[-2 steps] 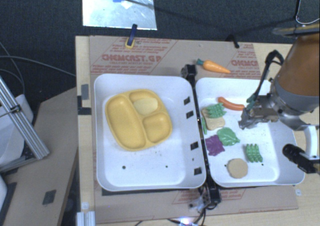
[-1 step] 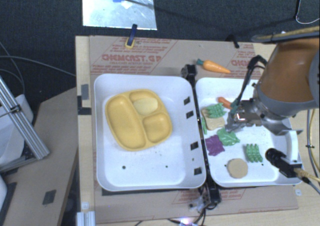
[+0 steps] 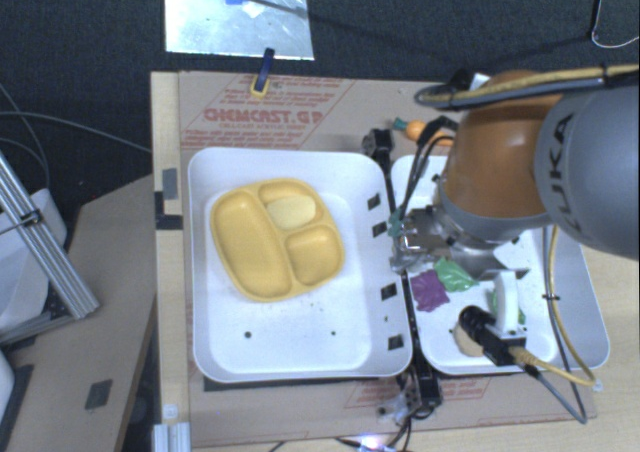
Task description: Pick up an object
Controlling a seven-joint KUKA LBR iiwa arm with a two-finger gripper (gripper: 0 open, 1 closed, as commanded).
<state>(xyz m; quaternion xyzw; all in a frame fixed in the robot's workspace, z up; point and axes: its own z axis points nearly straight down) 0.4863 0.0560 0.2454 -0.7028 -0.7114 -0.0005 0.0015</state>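
- The arm — a thick, rounded grey casing with dark "KUKA" lettering running along it.
- A glossy orange band, dome-shaped, below the grey casing.
- A grey ring under the band, leading to a metal wrist block — silver, with small bright fittings.
- Black cables loop from the top of the band to the wrist.
- A yellow cable hangs from the casing, alongside a thin black one.
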